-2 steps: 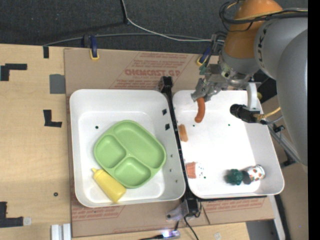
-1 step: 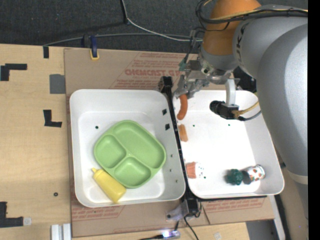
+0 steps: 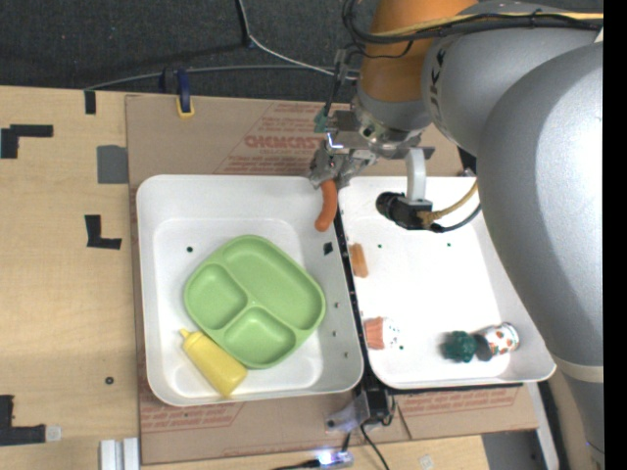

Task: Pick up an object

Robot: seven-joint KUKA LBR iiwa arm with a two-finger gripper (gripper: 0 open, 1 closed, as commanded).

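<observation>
The hand [image 3: 331, 169] seems to hold the carrot [image 3: 326, 206] dangling above the bins' shared far edge, so the pick looks nearly done.

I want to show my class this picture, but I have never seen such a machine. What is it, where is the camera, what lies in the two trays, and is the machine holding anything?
This is a robot arm, grey with an orange band, reaching in from the right. One fixed camera looks down on the bench at a slant. Its gripper hangs above the wall between two shallow white bins, and an orange sausage-shaped toy hangs down from between its fingers, so it seems to be held.

The left bin holds a green divided plate and, by the plate's near-left edge, a yellow squeeze bottle. The right bin holds two small orange pieces, a dark green toy and a small white and red object.
</observation>
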